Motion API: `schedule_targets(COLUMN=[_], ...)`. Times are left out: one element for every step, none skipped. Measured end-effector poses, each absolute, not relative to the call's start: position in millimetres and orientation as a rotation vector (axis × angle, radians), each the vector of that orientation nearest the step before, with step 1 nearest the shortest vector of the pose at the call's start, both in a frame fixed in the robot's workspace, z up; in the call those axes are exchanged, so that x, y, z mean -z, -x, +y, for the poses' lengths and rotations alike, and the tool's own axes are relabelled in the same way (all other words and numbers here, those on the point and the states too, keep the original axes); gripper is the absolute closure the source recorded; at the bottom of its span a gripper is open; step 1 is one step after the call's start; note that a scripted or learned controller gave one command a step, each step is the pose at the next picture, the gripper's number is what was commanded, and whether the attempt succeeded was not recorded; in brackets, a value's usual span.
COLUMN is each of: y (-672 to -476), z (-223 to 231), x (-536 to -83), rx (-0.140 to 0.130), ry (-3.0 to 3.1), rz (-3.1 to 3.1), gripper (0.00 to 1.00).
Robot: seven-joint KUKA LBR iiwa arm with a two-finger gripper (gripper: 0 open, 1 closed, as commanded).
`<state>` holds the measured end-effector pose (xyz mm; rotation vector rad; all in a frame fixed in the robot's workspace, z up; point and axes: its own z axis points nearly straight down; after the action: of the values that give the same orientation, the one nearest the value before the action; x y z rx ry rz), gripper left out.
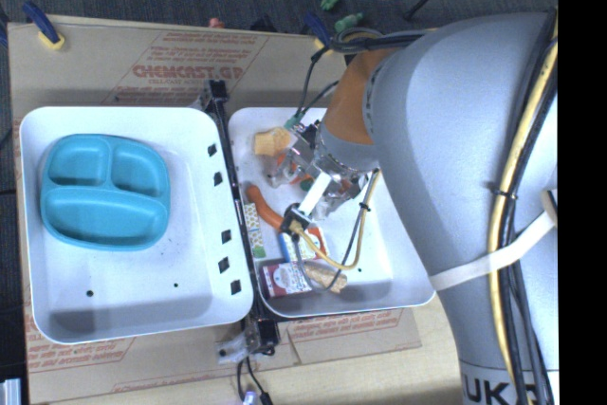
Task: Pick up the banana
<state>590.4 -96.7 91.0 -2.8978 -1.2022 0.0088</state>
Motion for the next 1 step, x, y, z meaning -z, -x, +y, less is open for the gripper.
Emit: schedule_targets(y=[-538.0], z=[-161.1], x=[-204.7], rx=[-0.004], ry=[2.976], rz=[-0.996], gripper=[0.0])
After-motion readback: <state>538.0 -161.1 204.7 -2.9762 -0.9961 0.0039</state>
